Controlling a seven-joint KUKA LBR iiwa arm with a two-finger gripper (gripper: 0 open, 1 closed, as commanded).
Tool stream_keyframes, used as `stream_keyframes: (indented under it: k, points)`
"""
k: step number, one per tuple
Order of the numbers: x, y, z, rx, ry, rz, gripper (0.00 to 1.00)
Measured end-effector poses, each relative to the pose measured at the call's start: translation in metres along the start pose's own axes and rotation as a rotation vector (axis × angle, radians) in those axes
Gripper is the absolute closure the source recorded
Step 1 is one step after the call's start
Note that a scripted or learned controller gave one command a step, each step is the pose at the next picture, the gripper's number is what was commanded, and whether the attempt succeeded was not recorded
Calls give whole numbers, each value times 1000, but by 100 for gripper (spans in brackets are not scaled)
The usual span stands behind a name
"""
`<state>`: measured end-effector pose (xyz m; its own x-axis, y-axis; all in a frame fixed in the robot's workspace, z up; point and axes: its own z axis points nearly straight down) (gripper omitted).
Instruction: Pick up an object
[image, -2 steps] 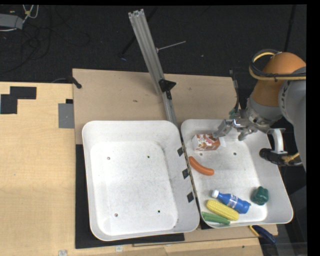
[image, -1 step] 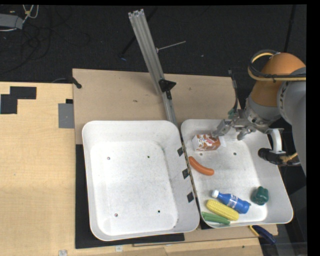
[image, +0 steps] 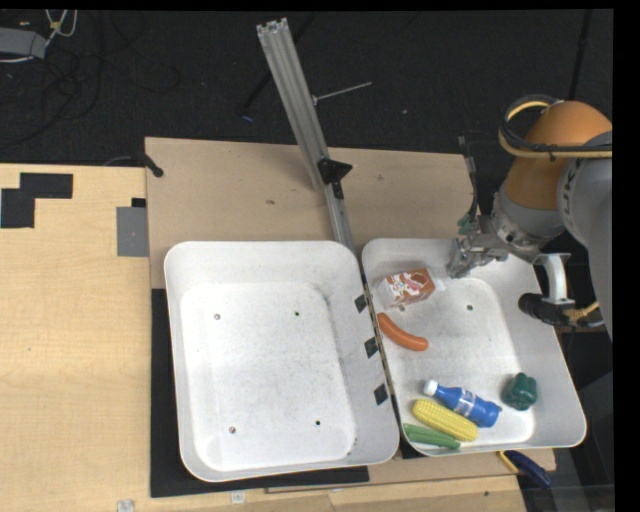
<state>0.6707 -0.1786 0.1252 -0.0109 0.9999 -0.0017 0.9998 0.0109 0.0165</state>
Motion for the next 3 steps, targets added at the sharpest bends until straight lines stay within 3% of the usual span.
stream_keyframes:
  k: [1, 2, 3]
  points:
    - [-9, -1, -53, 13, 0, 8, 100]
    - [-10, 1, -103, 12, 0, 4, 100]
    - [36, -17, -93, 21, 4, 7, 100]
